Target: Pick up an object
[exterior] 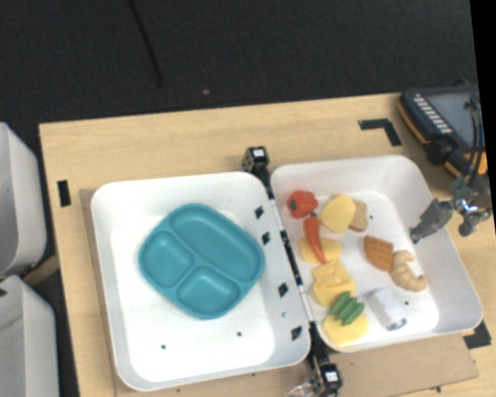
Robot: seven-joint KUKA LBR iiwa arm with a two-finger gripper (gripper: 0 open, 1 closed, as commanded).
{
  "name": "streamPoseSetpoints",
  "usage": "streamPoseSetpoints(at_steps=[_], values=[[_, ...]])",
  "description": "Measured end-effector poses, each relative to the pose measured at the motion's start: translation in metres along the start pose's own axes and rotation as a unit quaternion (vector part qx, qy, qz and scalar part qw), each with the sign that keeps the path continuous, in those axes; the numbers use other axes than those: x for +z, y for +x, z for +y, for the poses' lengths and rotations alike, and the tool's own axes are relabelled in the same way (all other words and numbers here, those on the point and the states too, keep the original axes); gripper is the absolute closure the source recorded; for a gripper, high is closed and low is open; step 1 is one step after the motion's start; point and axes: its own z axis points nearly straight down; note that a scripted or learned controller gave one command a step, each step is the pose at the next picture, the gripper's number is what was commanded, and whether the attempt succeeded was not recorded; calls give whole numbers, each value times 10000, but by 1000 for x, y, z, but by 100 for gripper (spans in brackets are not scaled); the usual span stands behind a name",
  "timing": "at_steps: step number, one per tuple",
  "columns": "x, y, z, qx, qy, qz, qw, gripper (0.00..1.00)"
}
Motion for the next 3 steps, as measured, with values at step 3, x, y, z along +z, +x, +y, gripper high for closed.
streamPoseSetpoints(at_steps=[3], values=[[169, -10, 9, 24, 15, 5, 10000, 0]])
